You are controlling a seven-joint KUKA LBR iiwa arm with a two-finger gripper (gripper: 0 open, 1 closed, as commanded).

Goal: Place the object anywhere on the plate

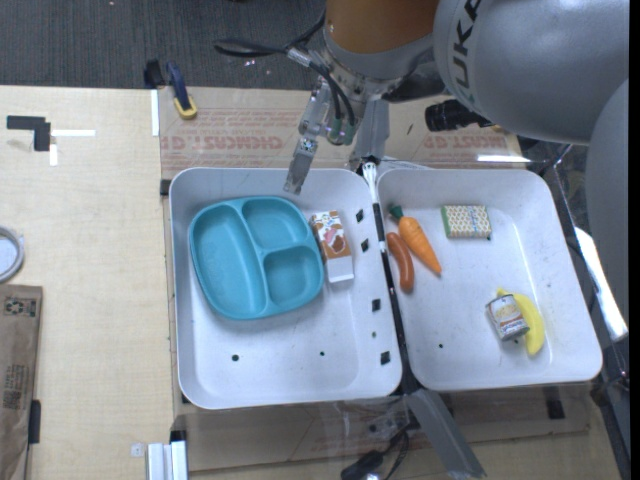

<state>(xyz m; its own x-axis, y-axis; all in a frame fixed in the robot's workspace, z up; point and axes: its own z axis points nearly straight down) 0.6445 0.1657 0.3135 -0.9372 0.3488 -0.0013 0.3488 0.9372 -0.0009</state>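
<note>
The gripper (333, 171) is hanging over the far rim of the left bin (280, 390), close to the wall that this bin shares with the right bin (480, 370). Its two fingers (297, 171) are standing apart and nothing is lying between them, so it is carrying nothing at this moment. The task is not naming its object. I am judging that it is the small carton (333, 246), which is lying flat on the floor of the left bin, just beside the right edge of the blue divided plate (255, 258), perhaps touching it, but not on it. This carton is sitting nearer to the camera than the gripper, almost directly in front of it and well below it. The step in hand is looking like the approach for a grasp. To do it well, the gripper is needing to come down over the middle of the carton with the fingers across its narrow sides, leaving room so that one finger is not striking the plate rim and the other is not catching the bin wall. The lift is needing to clear the raised rim of the plate before the release over any compartment. A carrot (420, 245) and a sausage (402, 261) are lying in the right bin, just past the shared wall.
</note>
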